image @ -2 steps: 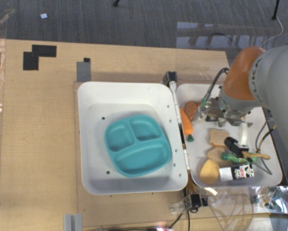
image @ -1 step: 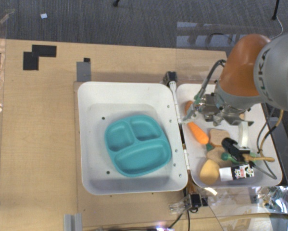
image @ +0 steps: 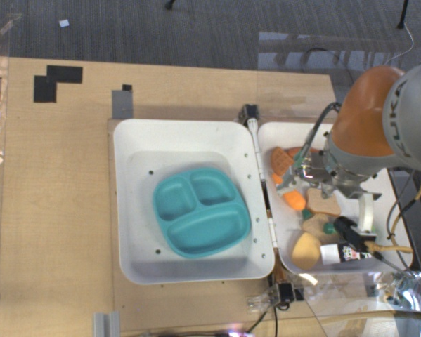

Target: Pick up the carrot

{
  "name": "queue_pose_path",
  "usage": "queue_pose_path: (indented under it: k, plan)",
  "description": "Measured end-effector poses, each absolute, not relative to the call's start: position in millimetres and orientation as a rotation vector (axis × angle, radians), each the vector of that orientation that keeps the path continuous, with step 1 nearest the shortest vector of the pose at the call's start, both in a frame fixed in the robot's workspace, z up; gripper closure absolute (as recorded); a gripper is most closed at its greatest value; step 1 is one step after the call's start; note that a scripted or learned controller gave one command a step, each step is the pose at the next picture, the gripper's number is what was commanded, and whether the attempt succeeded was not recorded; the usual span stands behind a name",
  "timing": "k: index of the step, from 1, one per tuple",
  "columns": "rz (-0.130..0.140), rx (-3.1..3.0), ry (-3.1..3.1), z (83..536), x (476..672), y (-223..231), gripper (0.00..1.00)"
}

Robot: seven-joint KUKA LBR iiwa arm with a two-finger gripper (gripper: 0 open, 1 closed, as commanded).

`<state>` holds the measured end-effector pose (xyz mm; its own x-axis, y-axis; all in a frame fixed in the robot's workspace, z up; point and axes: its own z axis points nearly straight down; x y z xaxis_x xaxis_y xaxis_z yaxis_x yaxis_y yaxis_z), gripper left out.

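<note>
Carrot [image: 294, 200] short, orange; gripper [image: 303, 176] just above.

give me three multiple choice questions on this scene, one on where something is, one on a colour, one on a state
1. Where does the carrot lie?
A. in the right bin
B. on the tray
C. on the bare bench

2. What colour is the divided tray in the left bin?
A. red
B. teal
C. black

3. How does the tray sit?
A. flipped upside down
B. leaning on the bin wall
C. flat, compartments facing up

Key:
1 A: the carrot lies in the right bin, just below the pincer.
2 B: the tray is teal against the white left bin.
3 C: its three compartments face the camera.
</note>
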<state>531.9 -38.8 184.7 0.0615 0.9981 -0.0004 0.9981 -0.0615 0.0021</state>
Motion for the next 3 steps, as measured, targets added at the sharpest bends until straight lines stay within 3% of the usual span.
queue_pose_path:
  k: [1,2,3]
  plan:
    - [0.003,2.287,2.152,185,532.2,-38,0.00]
    - [0.006,2.124,2.301,100,558.7,-95,0.00]
    - [0.016,2.118,2.300,112,561.6,-93,1.00]
